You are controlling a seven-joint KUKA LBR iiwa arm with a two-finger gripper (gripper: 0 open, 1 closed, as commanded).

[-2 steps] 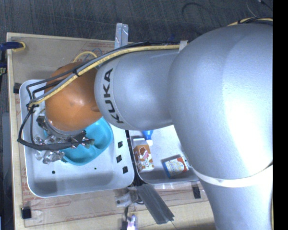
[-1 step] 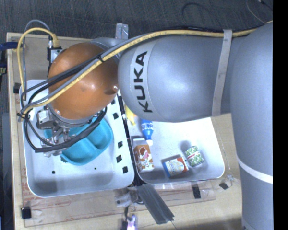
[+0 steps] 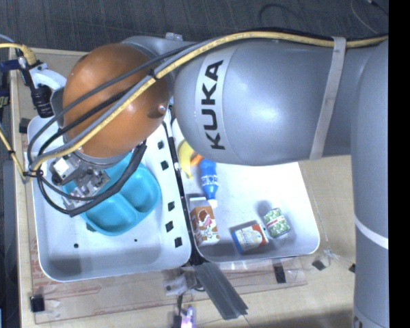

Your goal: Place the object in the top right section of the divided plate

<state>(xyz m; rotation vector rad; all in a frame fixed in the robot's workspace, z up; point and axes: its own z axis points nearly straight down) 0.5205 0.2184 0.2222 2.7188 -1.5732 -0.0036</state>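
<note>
Looking down on the bench (image 3: 328, 173), we see the arm (image 3: 260, 94) reaching in from the right, its orange band (image 3: 113, 104) over the left bin (image 3: 109, 258). The gripper (image 3: 78, 178) hangs low above the blue divided plate (image 3: 133, 203), which lies in the left bin, partly hidden under the wrist. We cannot tell how the gripper is set; cables and wrist hardware mask it. No object is visible to us in any plate section. In the right bin (image 3: 304, 203) we note a yellow item (image 3: 185, 157) and a blue bottle (image 3: 208, 178) at the far left side, a small carton (image 3: 203, 224) near the divider, a red-labelled can (image 3: 249, 236) and a green-labelled can (image 3: 275, 222) just beside it.
</note>
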